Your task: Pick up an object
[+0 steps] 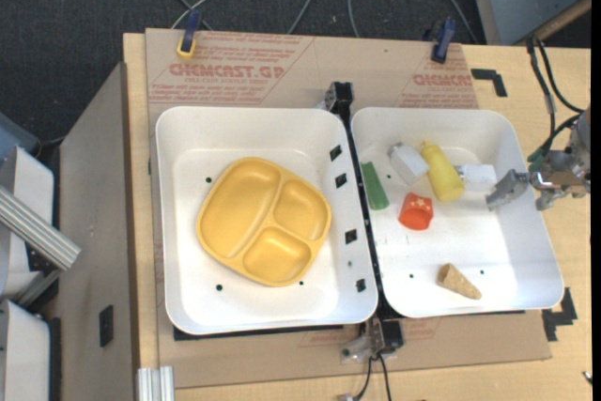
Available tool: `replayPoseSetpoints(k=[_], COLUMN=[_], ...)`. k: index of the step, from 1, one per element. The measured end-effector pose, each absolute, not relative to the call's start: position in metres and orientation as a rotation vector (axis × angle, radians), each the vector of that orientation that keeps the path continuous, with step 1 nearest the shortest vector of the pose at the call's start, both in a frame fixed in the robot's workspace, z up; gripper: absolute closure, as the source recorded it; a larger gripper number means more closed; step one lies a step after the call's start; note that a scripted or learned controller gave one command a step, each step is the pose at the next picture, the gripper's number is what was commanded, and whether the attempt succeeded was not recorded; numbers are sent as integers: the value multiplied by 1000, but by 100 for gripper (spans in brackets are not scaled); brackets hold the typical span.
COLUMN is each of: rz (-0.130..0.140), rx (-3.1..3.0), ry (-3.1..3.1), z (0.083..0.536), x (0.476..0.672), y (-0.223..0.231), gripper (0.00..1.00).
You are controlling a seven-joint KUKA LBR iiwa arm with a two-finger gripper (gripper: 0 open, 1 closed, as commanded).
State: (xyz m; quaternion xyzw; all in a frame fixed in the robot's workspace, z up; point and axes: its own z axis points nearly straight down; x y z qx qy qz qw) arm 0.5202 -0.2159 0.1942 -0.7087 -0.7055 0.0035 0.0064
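Note:
The right bin (pixel 526 239) holds several small things. A green stick (pixel 375 186) lies along its left wall, with a red piece (pixel 416 211) to its right. Further back are a yellow bottle (pixel 443 170), a grey-white block (pixel 408 163) and a white block (pixel 476 175). A tan wedge (pixel 458 281) lies near the front. My gripper (pixel 526 183) hangs over the bin's right rim, to the right of the white block, touching none of them and with nothing seen in it.
The left bin (pixel 178 202) carries a yellow compartment plate (pixel 263 221). A black divider (pixel 352 192) with clips runs between the two bins. Cardboard sheets (pixel 244 61) lie behind them, held by blue clamps (pixel 191 38), with cables on the dark floor beyond.

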Motion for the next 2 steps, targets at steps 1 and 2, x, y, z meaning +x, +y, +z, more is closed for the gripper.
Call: replayPoseSetpoints(k=[1,2], rz=[0,3], rx=[-2221,-2216], ry=[-2222,-2217], z=[202,150], x=[524,523], y=[-215,-204], gripper=[0,0])
